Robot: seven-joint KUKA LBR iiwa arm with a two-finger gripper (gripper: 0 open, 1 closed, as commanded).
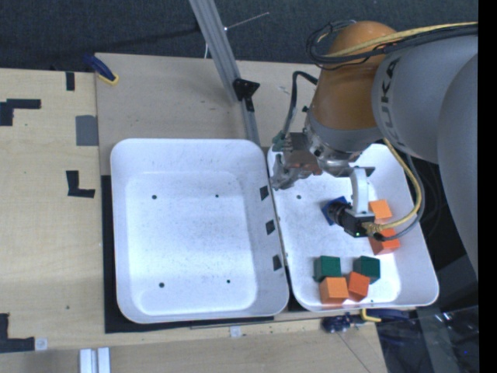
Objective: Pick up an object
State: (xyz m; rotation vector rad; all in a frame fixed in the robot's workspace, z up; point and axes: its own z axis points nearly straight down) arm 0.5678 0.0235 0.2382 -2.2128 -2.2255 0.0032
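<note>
My gripper (286, 174) hangs low over the upper left corner of the right bin (415, 282), close to the wall it shares with the left bin. A blue object (335, 210) lies in the middle of the right bin, right of the gripper and apart from it. An orange block (381, 210) and a red-orange block (387, 245) sit near the bin's right side. At the front of the bin two green blocks (328, 266) (367, 267) rest beside two orange blocks (335, 289) (359, 284). The arm hides the bin's far end.
The left bin (124, 208) stands next to the right one, their walls touching. A slanted metal bar (221, 45) runs down to the bins' far junction. Black marks and a grey patch (86, 129) lie on the bench at left.
</note>
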